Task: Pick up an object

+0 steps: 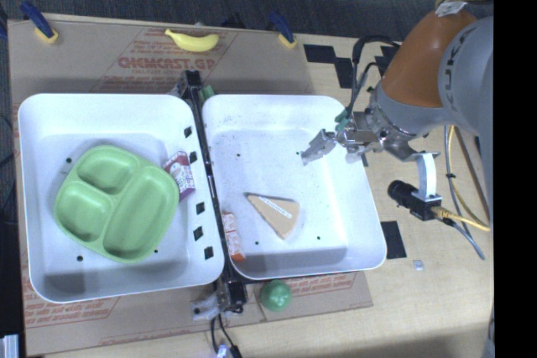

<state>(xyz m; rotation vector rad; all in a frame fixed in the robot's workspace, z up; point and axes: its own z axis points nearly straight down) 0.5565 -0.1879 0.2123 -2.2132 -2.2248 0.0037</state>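
Worktop (436, 289), pale wood, carries a cardboard sheet (143, 54) with two shallow white bins on it, side by side. Arm (436, 71) comes in from the right, grey with an orange band, wrist held over the right bin's (361, 222) far right rim. Left bin (33, 180) holds a green divided plate (113, 201), large, lying flat, and a small red-and-white packet (179, 173) just beside the plate against the inner wall. Right bin holds a tan wedge-shaped piece (277, 214), lying flat near the middle of the floor, and a small orange packet (231, 235) tucked along the left wall. Gripper (317, 148) hangs above the right bin's upper right part, pointing left; jaws too small and blurred, cannot tell whether spread or pressed together, and nothing visibly between them. Wedge lies well apart from the gripper, down and to the left. Outside the bins: a yellow banana (193, 38) at the cardboard's far edge, a green ball (275, 294) at the near edge. Judgement: approach step, no grasp made yet. Next move calls for travelling over the wedge, lining up across its narrower span, then descending to the floor; flat thin piece likely hard to get under.
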